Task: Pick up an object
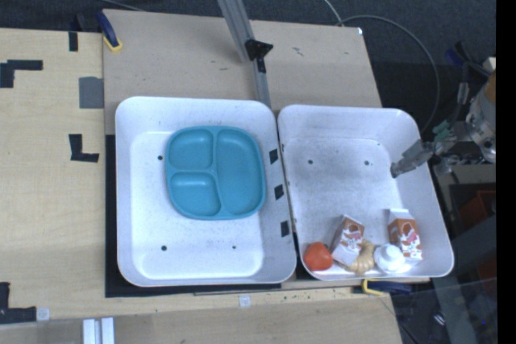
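Tool (pixel 403 166) over right bin's (pixel 339 125) right rim, above the clutter; finger state not discernible. Candidate objects grouped in near right corner: two cartons (pixel 349 241) (pixel 405 235), red ball (pixel 319 256), white cap (pixel 393 259). Blue tray (pixel 215 172) centred in left bin (pixel 137 197). Approach probably staged clear of targets.

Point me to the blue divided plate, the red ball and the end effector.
blue divided plate (pixel 215 172): camera view, on its centre ridge.
red ball (pixel 319 256): camera view, on its top surface.
end effector (pixel 401 166): camera view, at its tip over the right bin's rim.
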`<state>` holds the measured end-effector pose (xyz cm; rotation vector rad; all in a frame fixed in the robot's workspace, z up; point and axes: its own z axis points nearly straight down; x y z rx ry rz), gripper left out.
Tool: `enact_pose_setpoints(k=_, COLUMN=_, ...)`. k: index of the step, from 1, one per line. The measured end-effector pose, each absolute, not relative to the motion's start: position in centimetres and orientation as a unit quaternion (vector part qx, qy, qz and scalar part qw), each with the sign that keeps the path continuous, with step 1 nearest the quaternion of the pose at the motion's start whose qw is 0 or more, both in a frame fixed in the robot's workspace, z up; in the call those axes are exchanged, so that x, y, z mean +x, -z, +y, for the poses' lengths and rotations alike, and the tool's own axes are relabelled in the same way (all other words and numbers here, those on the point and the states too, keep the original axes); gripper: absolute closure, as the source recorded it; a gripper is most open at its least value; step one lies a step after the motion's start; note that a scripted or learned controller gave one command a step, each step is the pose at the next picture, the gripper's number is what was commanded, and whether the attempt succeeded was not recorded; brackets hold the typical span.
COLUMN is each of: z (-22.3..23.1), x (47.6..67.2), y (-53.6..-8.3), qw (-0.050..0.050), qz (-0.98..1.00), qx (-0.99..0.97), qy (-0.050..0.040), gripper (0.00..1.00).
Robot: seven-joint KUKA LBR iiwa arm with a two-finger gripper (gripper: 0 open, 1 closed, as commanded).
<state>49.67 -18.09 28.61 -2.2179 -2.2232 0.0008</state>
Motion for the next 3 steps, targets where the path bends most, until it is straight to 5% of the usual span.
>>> enact_pose_setpoints(k=1, z=-18.1, x=49.7, y=-28.6, qw=0.000, qz=-0.708, qx=-0.706, qy=-0.0002, gripper=0.00)
enact_pose_setpoints(k=3, z=-17.7, x=49.7, y=-19.3, qw=0.003, qz=-0.707, qx=-0.707, qy=-0.0018, gripper=0.00)
